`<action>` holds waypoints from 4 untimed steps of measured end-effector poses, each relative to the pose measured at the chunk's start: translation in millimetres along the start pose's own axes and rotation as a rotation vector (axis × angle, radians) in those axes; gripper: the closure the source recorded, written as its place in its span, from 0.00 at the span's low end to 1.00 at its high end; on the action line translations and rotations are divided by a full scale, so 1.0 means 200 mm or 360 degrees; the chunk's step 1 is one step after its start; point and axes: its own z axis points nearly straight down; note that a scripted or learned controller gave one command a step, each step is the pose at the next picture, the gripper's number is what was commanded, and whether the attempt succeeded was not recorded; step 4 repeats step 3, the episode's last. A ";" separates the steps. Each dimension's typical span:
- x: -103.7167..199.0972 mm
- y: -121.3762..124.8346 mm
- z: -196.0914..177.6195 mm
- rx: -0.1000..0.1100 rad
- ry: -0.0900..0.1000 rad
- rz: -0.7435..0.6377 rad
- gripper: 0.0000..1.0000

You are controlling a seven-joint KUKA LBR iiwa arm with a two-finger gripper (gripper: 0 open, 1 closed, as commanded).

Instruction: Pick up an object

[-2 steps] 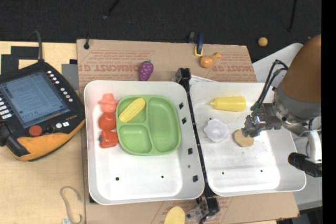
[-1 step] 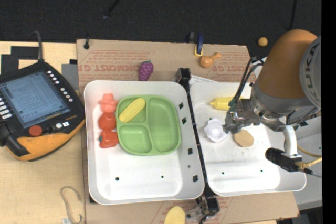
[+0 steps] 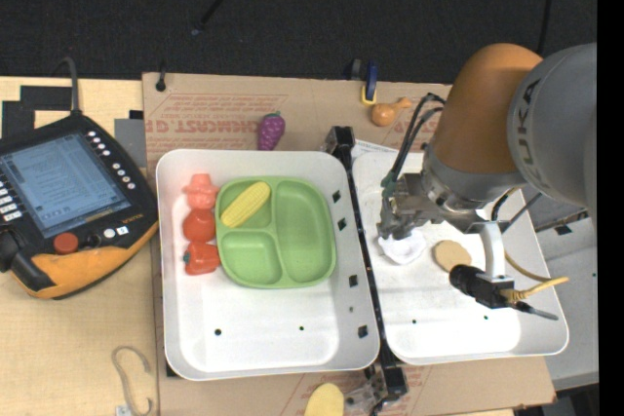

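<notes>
- One yellow rounded thing lies nearest, at the front edge of the cardboard sheet, just outside the bins.
- One metal hook lies on the bench to its left, near the left bin's front corner.
- Two white bins sit side by side on the cardboard, meeting along a black seam: the left bin and the right bin.
- Toward the back of the left bin lies a green divided plate, with a yellow corn cob tilted in its back-left compartment.
- Three red and pink toys stand in a row just beside the plate's left edge.
- In the right bin, a tan disc lies flat, just right of a white lump.
- The gripper hangs directly over the white lump, low against it. I cannot tell how wide it is open, nor whether it has hold of the lump.
- The arm, grey with an orange band, reaches in from the right above that bin.
- A control pad with a screen rests on the bench left of the bins.
- Farther back on the cardboard sit purple grapes behind the left bin and an orange toy behind the right bin.
- A blue and yellow clamp grips the cardboard's far edge.
</notes>
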 end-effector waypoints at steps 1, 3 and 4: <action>0.22 -0.04 -0.09 0.0000 -0.0001 0.0001 1.00; 0.21 0.03 -0.02 0.0001 -0.0003 0.0008 1.00; 0.21 0.03 -0.02 0.0001 -0.0003 0.0008 1.00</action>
